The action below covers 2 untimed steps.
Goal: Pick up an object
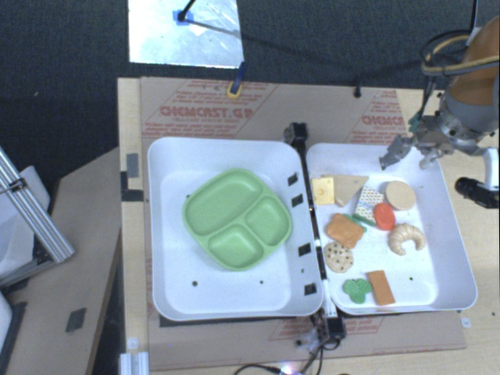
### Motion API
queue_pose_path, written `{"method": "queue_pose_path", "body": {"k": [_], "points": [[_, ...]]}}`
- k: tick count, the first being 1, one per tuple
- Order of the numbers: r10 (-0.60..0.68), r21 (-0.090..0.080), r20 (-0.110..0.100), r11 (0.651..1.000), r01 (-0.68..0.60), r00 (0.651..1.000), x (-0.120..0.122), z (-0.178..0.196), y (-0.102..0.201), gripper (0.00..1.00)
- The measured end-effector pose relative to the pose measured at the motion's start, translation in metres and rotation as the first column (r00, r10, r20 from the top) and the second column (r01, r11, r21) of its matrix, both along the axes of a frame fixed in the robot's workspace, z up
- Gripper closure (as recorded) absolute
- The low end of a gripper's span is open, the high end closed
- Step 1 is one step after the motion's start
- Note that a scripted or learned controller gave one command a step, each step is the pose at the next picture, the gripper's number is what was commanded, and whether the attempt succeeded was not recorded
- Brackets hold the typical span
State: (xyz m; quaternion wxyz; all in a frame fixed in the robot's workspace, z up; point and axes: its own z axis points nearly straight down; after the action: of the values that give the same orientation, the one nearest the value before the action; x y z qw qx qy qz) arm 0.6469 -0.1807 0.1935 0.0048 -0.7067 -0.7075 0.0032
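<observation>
While pincer (412,151) hangs spread over right bin (453,233) back edge, holds nothing.

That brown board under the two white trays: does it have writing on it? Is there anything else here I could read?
"CHEMCAST GP": red print on the brown board, behind the left bin.
The same red print, behind the right bin near the pincer: too blurred to read surely.
The food pieces and green plate: no readable text.
</observation>
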Motion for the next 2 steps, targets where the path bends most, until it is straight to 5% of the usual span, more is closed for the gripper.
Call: {"method": "queue_pose_path", "body": {"k": [1, 2], "points": [[0.003, -0.003, 0.013, 1.000, -0.003, 1.000, 0.003, 0.009, 0.000, 0.00], [0.000, -0.002, 0.009, 1.000, 0.000, 1.000, -0.006, -0.048, -0.001, 0.00]]}}
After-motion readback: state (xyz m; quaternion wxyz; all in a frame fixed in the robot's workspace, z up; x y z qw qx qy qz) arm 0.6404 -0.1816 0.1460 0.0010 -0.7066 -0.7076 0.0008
